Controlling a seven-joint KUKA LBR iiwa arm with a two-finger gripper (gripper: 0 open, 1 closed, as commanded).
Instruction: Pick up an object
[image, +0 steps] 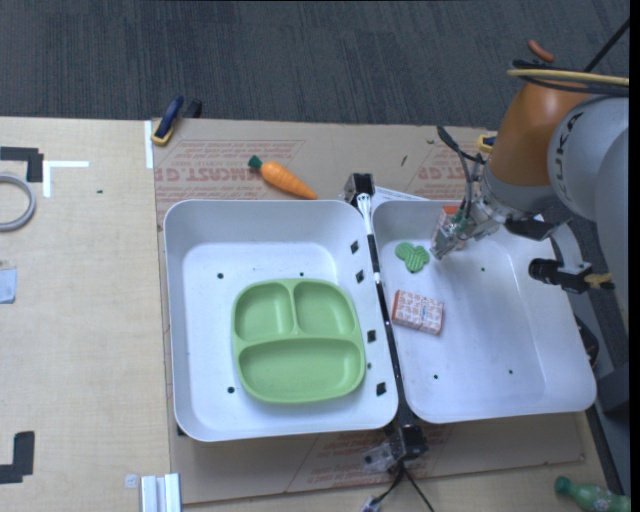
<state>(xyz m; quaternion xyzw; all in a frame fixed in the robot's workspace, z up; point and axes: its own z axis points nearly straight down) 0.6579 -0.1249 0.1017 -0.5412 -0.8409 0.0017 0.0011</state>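
Note:
In the right bin a small green leaf-shaped object lies near the back left corner. A pink and white patterned block lies a little in front of it. My gripper hangs low over the right bin, just right of the green object and close to it. Nothing shows between its fingers. The grey arm with its orange band comes in from the upper right.
The left bin holds a green divided plate. A toy carrot lies on the cardboard behind the left bin. A blue-and-yellow tool lies at the cardboard's back left corner. A black clip sits where the bins meet.

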